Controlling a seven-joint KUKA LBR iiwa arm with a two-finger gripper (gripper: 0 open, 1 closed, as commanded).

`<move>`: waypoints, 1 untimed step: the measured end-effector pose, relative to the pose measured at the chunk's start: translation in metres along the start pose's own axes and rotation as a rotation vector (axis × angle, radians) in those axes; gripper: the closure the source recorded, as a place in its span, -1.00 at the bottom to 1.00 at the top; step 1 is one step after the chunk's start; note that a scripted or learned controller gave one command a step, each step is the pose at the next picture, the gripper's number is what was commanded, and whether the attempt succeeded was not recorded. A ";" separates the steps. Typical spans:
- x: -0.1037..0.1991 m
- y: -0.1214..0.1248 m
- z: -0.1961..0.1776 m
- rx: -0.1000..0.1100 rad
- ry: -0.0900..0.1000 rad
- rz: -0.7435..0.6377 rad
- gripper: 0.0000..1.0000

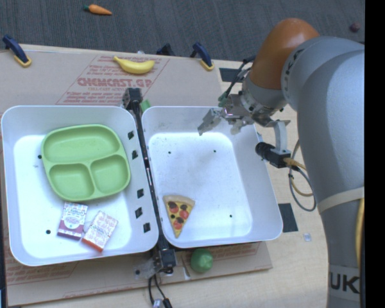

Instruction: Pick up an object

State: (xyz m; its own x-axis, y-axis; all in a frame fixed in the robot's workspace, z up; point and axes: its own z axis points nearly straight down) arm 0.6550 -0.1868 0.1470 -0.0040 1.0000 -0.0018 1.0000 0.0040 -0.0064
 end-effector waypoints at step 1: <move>-0.023 0.001 0.050 -0.001 0.001 -0.002 -1.00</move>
